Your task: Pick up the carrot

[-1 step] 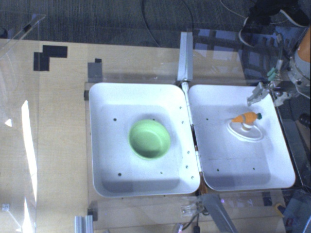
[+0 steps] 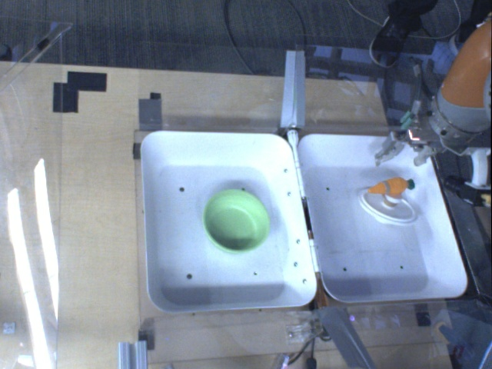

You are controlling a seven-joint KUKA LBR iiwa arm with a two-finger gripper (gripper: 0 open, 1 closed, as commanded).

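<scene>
Carrot [image 2: 390,187] lies on a white plate [image 2: 393,211], apart from the spread tool [image 2: 403,150].

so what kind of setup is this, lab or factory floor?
Likely a robotics lab bench: two shallow white bins on a wooden benchtop, loose cables on carpet behind, and toy-like test items, a carrot and a green bowl.
</scene>
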